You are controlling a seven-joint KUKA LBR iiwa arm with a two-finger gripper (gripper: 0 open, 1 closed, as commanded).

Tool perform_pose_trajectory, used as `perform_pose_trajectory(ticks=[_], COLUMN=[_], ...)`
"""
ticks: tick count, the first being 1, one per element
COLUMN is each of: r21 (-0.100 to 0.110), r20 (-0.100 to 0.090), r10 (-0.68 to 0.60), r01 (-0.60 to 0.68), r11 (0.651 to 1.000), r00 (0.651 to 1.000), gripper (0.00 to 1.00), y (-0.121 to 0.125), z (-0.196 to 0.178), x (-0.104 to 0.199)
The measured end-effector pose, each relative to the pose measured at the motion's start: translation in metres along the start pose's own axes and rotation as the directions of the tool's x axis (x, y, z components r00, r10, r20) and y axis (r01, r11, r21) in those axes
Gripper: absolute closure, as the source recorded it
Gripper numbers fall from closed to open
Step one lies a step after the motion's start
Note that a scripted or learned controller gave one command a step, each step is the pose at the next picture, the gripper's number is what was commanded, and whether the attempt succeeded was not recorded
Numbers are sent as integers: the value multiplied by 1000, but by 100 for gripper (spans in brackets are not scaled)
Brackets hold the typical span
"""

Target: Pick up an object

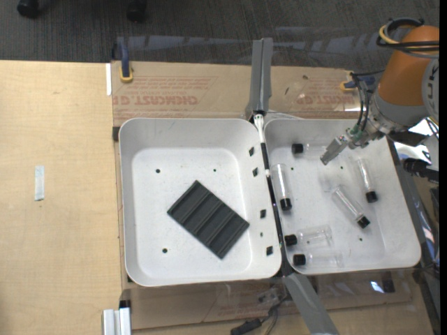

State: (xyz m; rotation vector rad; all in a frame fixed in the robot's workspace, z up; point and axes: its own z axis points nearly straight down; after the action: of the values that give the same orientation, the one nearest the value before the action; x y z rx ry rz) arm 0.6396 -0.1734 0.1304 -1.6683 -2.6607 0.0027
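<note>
A dark grey ribbed block (208, 219) lies flat and slantwise in the left bin (140, 187). Several clear tubes with black caps lie in the right bin (398, 236): one (281, 183) along its left wall, one (364, 175) at the right, one (346, 204) in the middle, and two (312, 239) near the front. A small black cap (297, 147) sits at the back. My gripper (330, 154) hangs over the back of the right bin, just right of that cap, and nothing shows in its grasp.
The grey arm with its orange band (408, 68) comes in from the upper right over the right bin's back corner. A grey divider post (261, 75) stands behind the joint between the bins. Brown cardboard (181, 93) lies behind the bins.
</note>
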Motion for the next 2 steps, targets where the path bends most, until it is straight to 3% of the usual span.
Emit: perform_pose_trajectory(ticks=[1, 2], r21=[-2, -20], r20=[-4, -15], r10=[-19, -51], r01=[19, 50], r11=[1000, 999], r00=[1000, 999], gripper=[0, 0], y=[-48, -86], z=[26, 36], x=[2, 15])
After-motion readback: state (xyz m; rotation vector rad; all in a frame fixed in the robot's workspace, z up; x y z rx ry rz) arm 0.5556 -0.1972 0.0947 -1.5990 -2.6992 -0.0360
